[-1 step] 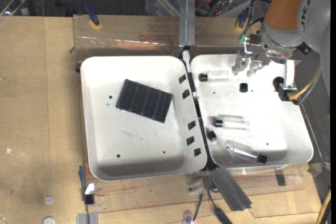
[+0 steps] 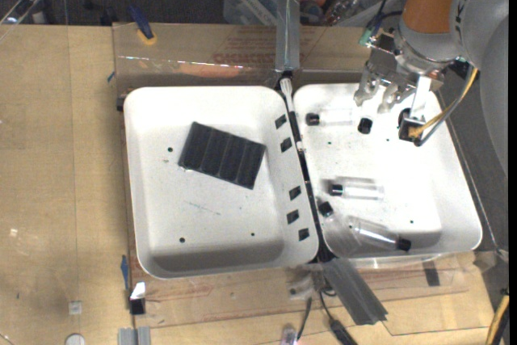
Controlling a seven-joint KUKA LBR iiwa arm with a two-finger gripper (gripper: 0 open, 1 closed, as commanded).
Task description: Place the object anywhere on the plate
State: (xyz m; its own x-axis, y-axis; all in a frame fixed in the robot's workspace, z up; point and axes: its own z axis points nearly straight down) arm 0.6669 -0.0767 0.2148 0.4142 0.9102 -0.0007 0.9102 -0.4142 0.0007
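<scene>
Over the far part of the right bin the gripper hangs with fingers apart and empty, near a clear tube that looks light, rigid and slippery, best pinched mid-barrel; dark plate lies in left bin.
</scene>
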